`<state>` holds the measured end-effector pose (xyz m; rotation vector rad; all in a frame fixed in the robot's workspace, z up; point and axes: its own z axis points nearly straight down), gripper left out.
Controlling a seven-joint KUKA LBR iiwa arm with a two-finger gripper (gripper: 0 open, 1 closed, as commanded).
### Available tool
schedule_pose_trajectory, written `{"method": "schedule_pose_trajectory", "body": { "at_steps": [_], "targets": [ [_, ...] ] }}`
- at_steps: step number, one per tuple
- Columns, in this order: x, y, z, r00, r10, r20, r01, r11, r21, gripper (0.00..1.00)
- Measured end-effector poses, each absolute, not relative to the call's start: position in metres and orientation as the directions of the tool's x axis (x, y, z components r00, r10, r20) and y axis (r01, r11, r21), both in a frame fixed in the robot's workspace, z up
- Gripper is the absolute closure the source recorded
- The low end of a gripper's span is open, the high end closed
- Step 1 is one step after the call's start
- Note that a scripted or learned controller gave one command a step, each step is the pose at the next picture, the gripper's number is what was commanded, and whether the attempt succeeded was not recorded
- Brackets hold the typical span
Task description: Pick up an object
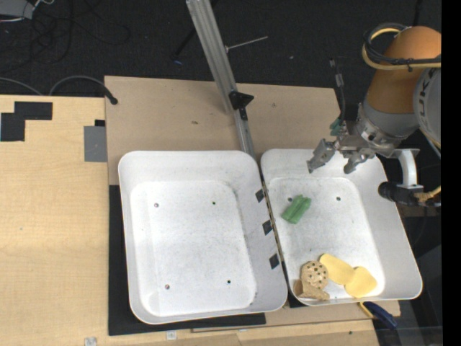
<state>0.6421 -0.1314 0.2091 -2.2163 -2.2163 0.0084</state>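
Two shallow white bins sit side by side on the surface [180, 114]. The left bin [191, 240] carries no pickable item. The right bin [338, 225] holds three candidates: a green block [296, 209] at about 10 o'clock from the bin's centre, a yellow piece [349, 274] at 5 o'clock near the front rim, and a tan perforated item [312, 278] touching it on its 9 o'clock side; its exact shape is hard to make out.

The gripper [337, 158] hovers above the bin's rear edge, at 1 o'clock from the green block and apart from it. Its fingers [319, 157] are spread wide with nothing between them.

Risks, as a judgement:
- A vertical descent from this position would likely meet the rear rim or bare floor, closing on nothing
- The green block lies tilted; misaligned fingers could push it aside
- Yellow and tan items touch, so a grasp there may catch both or slip
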Motion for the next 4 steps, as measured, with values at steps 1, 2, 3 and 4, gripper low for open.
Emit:
{"method": "schedule_pose_trajectory", "body": {
  "at_steps": [1, 2, 3, 4],
  "targets": [
    [0.642, -0.132, 0.144, 0.001, 1.0, 0.001, 1.0, -0.001, -0.009, 0.0],
    [0.641, -0.131, 0.09, 0.003, 1.0, 0.001, 1.0, -0.003, -0.008, 0.0],
    [0.642, -0.132, 0.104, 0.008, 1.0, 0.0, 1.0, -0.008, -0.003, 1.0],
    [0.639, -0.138, 0.167, 0.007, 1.0, -0.001, 1.0, -0.007, 0.004, 1.0]
  ]
}}
